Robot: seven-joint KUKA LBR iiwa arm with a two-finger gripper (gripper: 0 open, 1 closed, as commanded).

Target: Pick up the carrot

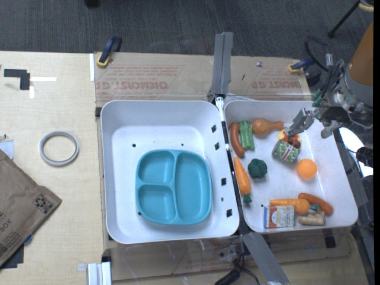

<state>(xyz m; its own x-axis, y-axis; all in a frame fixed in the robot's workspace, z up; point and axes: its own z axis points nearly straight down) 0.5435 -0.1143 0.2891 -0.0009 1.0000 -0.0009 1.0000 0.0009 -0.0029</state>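
The carrot (241, 179), orange with a green stub at its near end, lies along the left wall of the right bin (347, 177). A second, smaller carrot-like piece (290, 204) rests on a small box (279, 217) near the front of that bin. My gripper (300, 123) hangs over the bin's back right part, just above a small can (285, 152) and a red piece (291, 139). It looks open, with nothing between its fingers, and it is well to the right of the long carrot.
The right bin also holds a red sausage (236, 139), a green vegetable (246, 135), an orange squash (266, 126), broccoli (257, 168), an orange ball (307, 168) and a hot dog (316, 202). A teal divided plate (175, 187) sits in the left bin (119, 159).
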